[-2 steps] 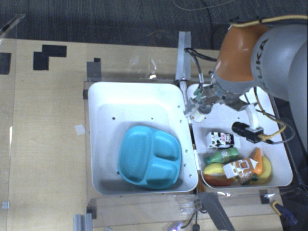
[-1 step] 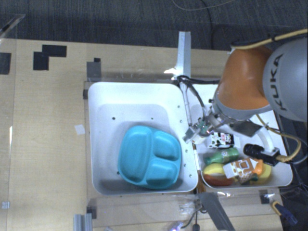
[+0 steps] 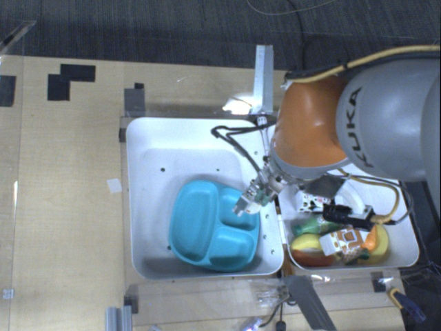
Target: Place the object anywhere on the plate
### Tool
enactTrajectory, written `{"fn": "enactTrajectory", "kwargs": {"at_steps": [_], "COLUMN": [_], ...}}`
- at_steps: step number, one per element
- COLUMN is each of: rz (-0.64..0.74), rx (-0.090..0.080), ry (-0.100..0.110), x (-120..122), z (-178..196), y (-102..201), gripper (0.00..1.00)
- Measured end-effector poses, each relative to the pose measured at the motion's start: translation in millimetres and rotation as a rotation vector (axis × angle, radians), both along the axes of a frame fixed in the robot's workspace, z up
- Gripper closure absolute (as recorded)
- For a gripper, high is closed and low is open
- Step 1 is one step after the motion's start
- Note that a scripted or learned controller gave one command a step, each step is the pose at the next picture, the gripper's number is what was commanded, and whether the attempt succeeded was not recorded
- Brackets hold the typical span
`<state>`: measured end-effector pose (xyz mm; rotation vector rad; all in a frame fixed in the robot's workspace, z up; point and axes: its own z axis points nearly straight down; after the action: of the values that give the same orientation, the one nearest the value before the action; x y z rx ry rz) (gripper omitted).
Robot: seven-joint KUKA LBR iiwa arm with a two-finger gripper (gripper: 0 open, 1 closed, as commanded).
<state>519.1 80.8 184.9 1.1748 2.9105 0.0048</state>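
Looming closest to my camera, the grey arm (image 3: 393, 116) with its orange band (image 3: 310, 123) reaches in from the right. Below it I see the left bin (image 3: 148, 185) holding a blue divided plate (image 3: 207, 226), and the right bin (image 3: 410, 250) crowded with toy food (image 3: 324, 243): yellow, red, green and orange pieces. My gripper (image 3: 249, 202) hangs over the plate's upper right edge; I cannot tell whether it grips anything or how it is set.
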Motion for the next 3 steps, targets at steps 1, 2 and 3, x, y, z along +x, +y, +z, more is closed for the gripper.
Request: {"fn": "enactTrajectory", "kwargs": {"at_steps": [1, 2, 3], "rz": [0.056, 0.308, 0.401], "rx": [-0.001, -0.002, -0.003], "ry": [-0.005, -0.005, -0.002], "x": [-30, 44, -19], "z": [86, 55, 5], "y": [-59, -45, -112], "gripper": [1.0, 1.0, 1.0]}}
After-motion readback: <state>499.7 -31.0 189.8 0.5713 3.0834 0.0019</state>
